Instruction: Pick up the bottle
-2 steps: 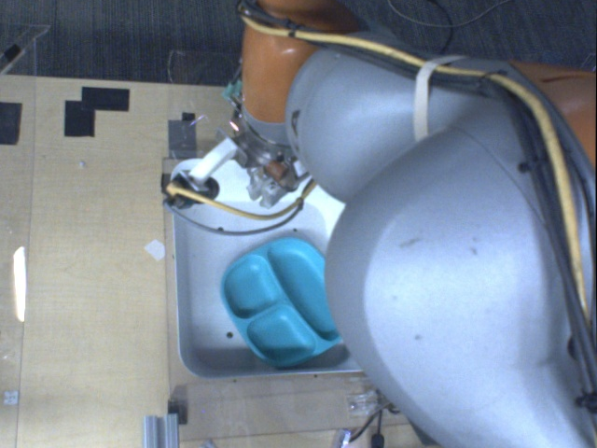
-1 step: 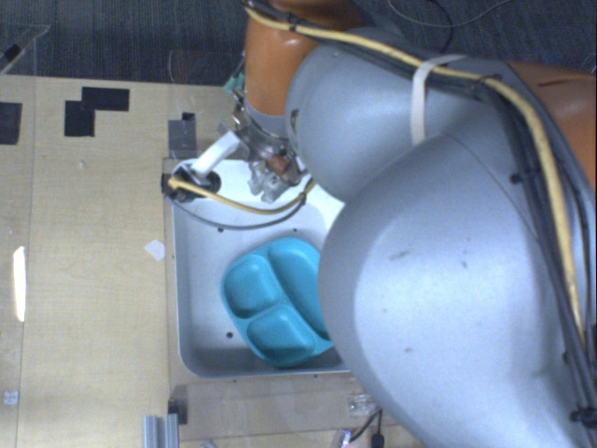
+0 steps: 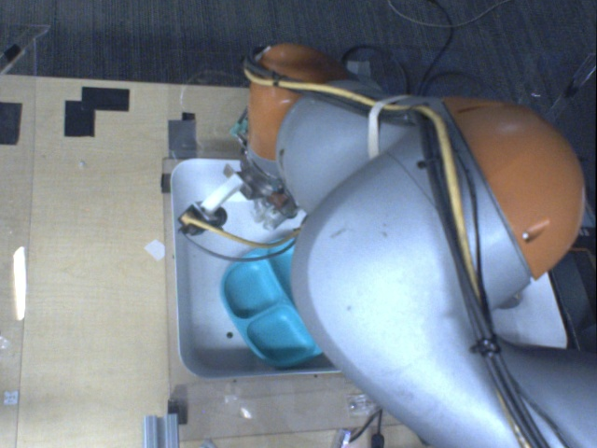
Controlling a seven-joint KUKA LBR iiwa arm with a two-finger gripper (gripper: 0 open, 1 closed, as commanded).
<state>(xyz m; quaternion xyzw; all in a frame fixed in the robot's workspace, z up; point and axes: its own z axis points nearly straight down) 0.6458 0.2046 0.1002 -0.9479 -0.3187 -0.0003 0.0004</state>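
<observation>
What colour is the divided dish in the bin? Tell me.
Turquoise blue. The divided dish lies in the white bin, seen in the camera view.

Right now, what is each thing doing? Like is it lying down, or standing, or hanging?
Tray: blue, two compartments, lying flat on the bin floor, partly under the arm.
Bin: white, sitting on the bench, holding the tray.
Gripper: low inside the bin's far end; fingers too blurred to judge.
Yellow cable: hanging in a loop below the gripper.
Bottle: I cannot pick it out.

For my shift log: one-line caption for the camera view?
Grey-and-orange arm reaches into white bin, gripper above a blue divided tray.
</observation>
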